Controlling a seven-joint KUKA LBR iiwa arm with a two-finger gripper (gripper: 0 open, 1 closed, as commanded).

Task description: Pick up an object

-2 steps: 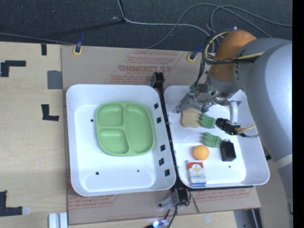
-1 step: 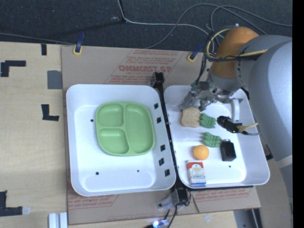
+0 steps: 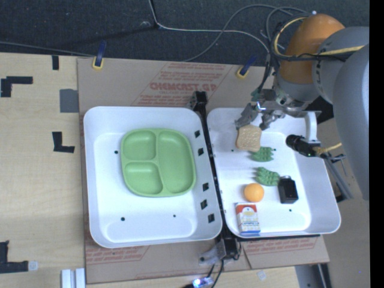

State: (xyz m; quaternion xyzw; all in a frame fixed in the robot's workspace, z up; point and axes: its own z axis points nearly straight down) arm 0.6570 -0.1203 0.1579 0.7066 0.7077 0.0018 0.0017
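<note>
Two metal fingers of my pincer (image 3: 255, 120) grasp the tan porous sponge block (image 3: 248, 138) — right of centre, over the right white bin (image 3: 318, 191)

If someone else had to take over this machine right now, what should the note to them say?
Gripper: over the top of the right bin, just above the tan bread-like piece. Whether it grips anything cannot be told.
Right bin also holds: two green toys, an orange ball, a small black block, a small box.
Left bin: a green divided plate.
Done: arm positioned at the tan piece.
Left: confirm the grasp and lift.
</note>
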